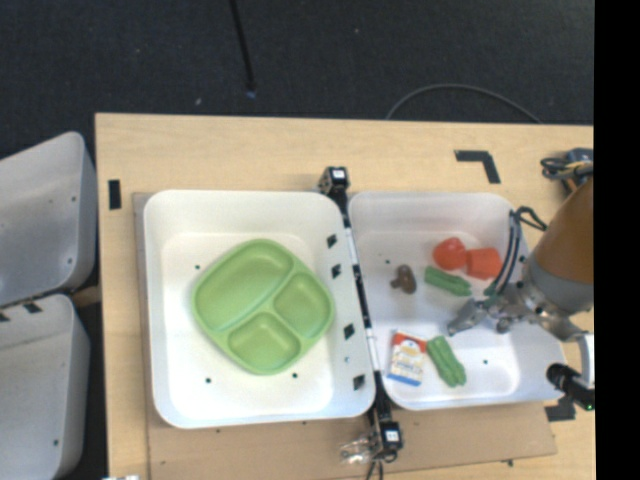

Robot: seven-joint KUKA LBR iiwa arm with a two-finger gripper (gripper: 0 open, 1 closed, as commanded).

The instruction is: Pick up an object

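On the wooden bench [200, 148], two white bins side by side. In the left bin [180, 388], one green divided plate [262, 306] with three compartments, lying flat around the middle.

In the right bin [400, 218], several small things, all resting on the white floor:
- a red piece [450, 254] at about 12 o'clock from the middle of the bin, and touching it at its 3 o'clock side an orange-red block [485, 263];
- a long green piece [447, 281] just beside the red piece, at its 6 o'clock, lying at a slant;
- a small brown lump [404, 279] at 9 o'clock from the long green piece, apart from it; too small to tell more;
- a white packet [407, 358] with red and blue print near the 7 o'clock corner of the bin;
- a second green piece [447, 361], just beside the packet at its 3 o'clock.

Reaching in from 3 o'clock, the arm, with its orange band [572, 233] over the bin's 3 o'clock rim and the grey wrist below it. At its end the gripper [487, 316], low over the bin floor, at about 4 o'clock from the middle of the bin. Fingers spread apart, one pointing toward 9 o'clock; nothing between them, nothing held. Seen at 6 o'clock from the orange-red block, at 4 o'clock from the long green piece and at 1 o'clock from the second green piece, near all three but apart from each.
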